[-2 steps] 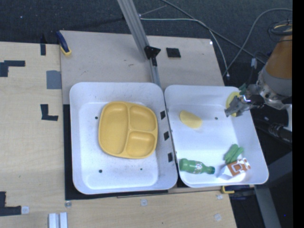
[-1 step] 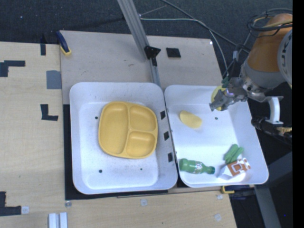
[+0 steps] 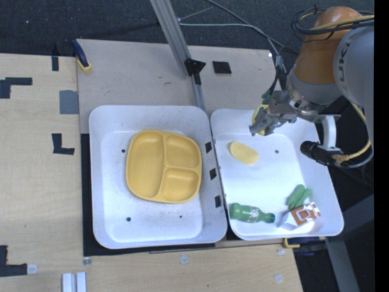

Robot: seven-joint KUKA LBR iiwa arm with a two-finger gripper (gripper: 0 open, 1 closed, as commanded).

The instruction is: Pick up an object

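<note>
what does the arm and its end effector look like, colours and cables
The bulky grey arm has rounded segments, with an orange band above the wrist. Thin black cables loop over it. The small dark end effector shows yellow touches.

Lighting's pretty even and soft from overhead, so shadows are faint, just a thin dark edge under the yellow divided plate (image 3: 163, 166) and along the rims of the left bin (image 3: 109, 181). The white bins run bright but aren't blown out, no harsh glare. Whole frame is a bit soft and grainy, and the dark floor at the top is noisy.
</note>
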